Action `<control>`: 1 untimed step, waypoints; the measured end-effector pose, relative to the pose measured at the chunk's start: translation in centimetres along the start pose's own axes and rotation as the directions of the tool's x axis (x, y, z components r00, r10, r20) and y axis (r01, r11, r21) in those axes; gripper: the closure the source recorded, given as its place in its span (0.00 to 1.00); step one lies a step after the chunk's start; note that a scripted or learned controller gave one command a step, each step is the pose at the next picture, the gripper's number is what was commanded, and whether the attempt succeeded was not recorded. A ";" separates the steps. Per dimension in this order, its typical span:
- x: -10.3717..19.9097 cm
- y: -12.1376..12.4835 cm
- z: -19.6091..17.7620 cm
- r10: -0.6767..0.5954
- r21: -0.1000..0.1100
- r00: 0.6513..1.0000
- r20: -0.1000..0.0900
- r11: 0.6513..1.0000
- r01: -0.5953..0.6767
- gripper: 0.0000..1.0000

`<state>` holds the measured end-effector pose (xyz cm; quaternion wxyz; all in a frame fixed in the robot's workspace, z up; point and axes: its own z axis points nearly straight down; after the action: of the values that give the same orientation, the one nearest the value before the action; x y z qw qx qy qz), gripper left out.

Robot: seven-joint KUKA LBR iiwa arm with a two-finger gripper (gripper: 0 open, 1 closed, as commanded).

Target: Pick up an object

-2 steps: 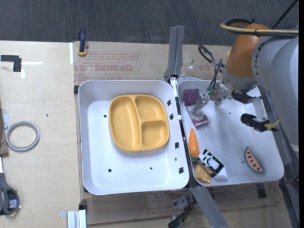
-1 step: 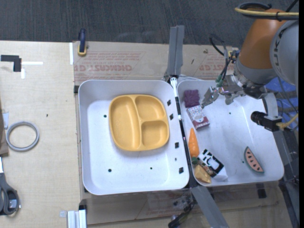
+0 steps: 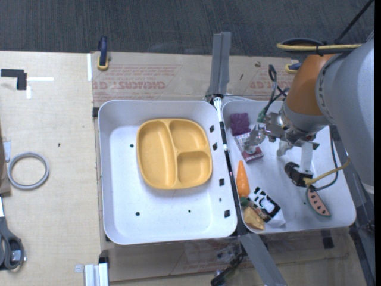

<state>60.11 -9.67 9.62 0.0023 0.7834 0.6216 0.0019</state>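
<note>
My gripper (image 3: 290,155) hangs low over the middle of the right bin (image 3: 339,218), below the arm's orange band. Several small objects lie in that bin. A purple grape cluster (image 3: 240,123) is at the back left. A red and white packet (image 3: 252,151) sits just left of the gripper. An orange carrot (image 3: 242,179) lies along the left wall. A black and white packet (image 3: 266,203) and a yellow piece (image 3: 253,220) are at the front left. A watermelon slice (image 3: 318,203) lies at the front right. Nothing is visibly held.
The left bin (image 3: 119,213) holds a yellow divided plate (image 3: 174,154). A grey divider rail (image 3: 220,64) runs between the bins. On the bench to the left lie a roll of tape (image 3: 27,170) and scissors (image 3: 11,249). A yellow cable (image 3: 330,173) loops by the gripper.
</note>
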 end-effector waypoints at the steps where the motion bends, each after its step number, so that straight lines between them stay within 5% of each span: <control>1: 2.9 3.1 -9.5 -0.316 0.007 0.949 0.001 0.949 0.316 0.00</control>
<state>63.72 -7.50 19.15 0.0006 0.6739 0.7388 -0.0013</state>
